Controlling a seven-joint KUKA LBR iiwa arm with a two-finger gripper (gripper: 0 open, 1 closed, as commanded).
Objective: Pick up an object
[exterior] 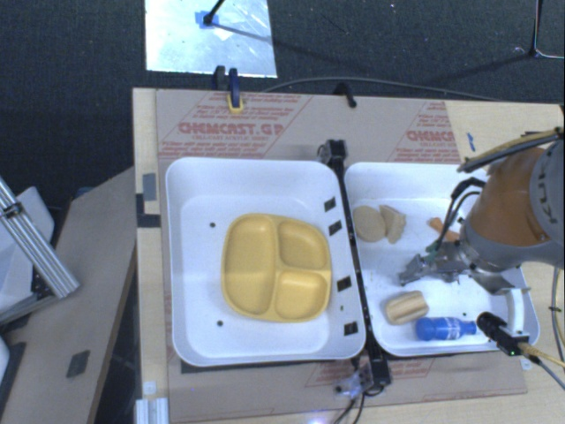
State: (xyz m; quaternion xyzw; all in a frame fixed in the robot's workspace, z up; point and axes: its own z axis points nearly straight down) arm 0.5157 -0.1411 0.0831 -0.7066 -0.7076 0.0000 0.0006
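The arm covers part of the right bin and an orange bit. The gripper is small and blurred; its state cannot be told. Just below it lies a tan roll, right of that a blue bottle. A yellow divided plate fills the left bin.

Yellow divided plate in left bin, tool above right bin, blue bottle

Light: bright, even, from above
Glare: far metal sheet, white bins washed out
Shadows: faint
Focus: slightly soft, grainy
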